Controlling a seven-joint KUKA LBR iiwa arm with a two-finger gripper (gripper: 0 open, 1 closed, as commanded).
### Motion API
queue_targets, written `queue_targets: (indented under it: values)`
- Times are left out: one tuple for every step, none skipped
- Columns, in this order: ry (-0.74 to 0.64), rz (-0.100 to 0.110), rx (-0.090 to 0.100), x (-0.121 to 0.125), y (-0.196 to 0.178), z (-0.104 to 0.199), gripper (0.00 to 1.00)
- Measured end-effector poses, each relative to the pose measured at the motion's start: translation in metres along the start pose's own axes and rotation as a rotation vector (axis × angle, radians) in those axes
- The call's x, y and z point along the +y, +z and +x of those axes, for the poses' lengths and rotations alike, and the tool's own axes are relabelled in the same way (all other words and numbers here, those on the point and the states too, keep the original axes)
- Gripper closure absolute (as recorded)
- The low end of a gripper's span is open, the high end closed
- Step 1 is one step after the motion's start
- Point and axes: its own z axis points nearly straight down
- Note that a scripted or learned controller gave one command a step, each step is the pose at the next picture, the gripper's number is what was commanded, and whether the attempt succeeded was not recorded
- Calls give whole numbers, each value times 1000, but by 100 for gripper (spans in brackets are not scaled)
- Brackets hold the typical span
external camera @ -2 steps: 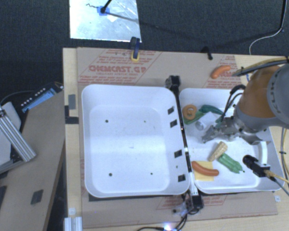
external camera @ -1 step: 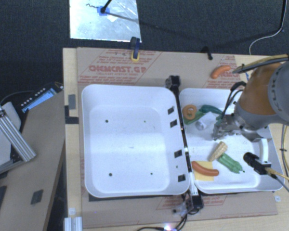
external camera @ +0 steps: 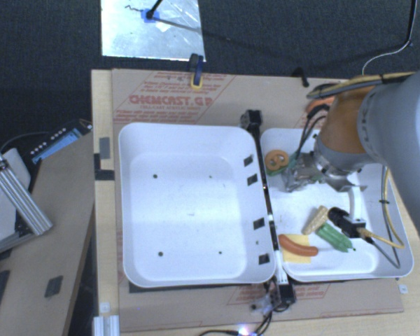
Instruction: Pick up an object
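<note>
Two white bins sit side by side, and the arm (external camera: pixel 378 128) reaches in from the right over the right bin (external camera: pixel 357 261). The gripper (external camera: pixel 294 179) is low in that bin's far left part, just beside an orange round piece (external camera: pixel 276 159) near the left wall. Spread or pressed together? I cannot tell from this angle. Towards the near edge, a red sausage (external camera: pixel 297 243) lies on a yellow slab (external camera: pixel 299 256), with a tan-and-green corn cob (external camera: pixel 327 229) just right of it. The left bin (external camera: pixel 189 212) lies alongside.
</note>
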Motion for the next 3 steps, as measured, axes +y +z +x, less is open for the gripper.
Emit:
queue_targets:
  values:
    - [1,-15,-4,77,-108,9,100]
    - [2,1,-1,72,-100,45,100]
    - [-1,-16,1,75,-240,93,100]
